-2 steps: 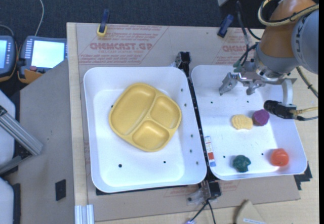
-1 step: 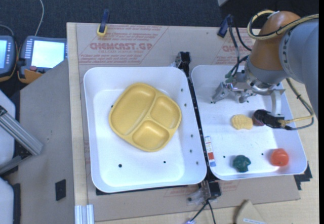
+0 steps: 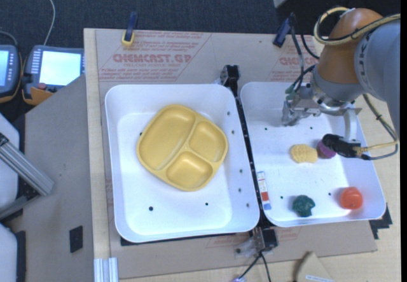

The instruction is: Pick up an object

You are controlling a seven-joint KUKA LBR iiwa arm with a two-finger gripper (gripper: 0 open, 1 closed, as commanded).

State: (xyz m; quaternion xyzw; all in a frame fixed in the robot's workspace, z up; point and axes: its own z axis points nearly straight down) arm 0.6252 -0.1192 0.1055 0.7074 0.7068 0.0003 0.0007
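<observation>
Two shallow white bins are sitting side by side on the bench: the left bin and the right bin. One yellow divided plate with three compartments is lying in the left bin, turned at an angle. Four small objects are resting in the right bin: one yellow corn-like piece, one purple piece just beside it, one dark green piece near the front wall, and one orange-red piece toward the front right corner.

The grey arm with its orange band is reaching in from the right, and the gripper is hanging over the back part of the right bin, apart from all four objects; nothing is showing between its fingers, and whether they are released or clenched cannot be told from this angle.

The board under the bins is showing red printing that reads "CHEMCAST GP". One small label is sticking to the right bin's left rim; its text is too small to read.
</observation>
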